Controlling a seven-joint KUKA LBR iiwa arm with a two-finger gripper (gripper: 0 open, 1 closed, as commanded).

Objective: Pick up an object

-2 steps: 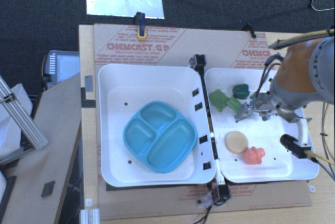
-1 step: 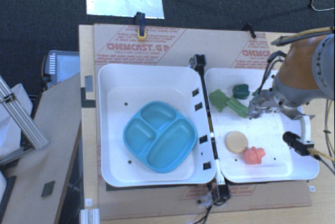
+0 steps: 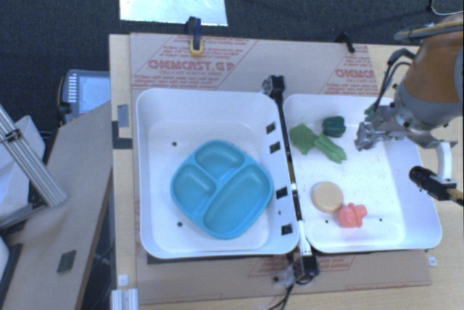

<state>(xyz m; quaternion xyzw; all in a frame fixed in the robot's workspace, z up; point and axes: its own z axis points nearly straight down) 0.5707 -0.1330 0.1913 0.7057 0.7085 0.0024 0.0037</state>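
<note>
The claw (image 3: 365, 136) hangs over the upper right part of the right bin (image 3: 420, 225); can't tell if it's apart or together, too small and blurry. At its 9 o'clock, close by, sits a dark green piece (image 3: 333, 125), with a light green piece (image 3: 317, 143) just past that. Around 7 o'clock, further off, are a tan disc (image 3: 327, 196) and a pink toy (image 3: 351, 215). The left bin (image 3: 156, 113) holds a blue divided plate (image 3: 221, 187).
</note>
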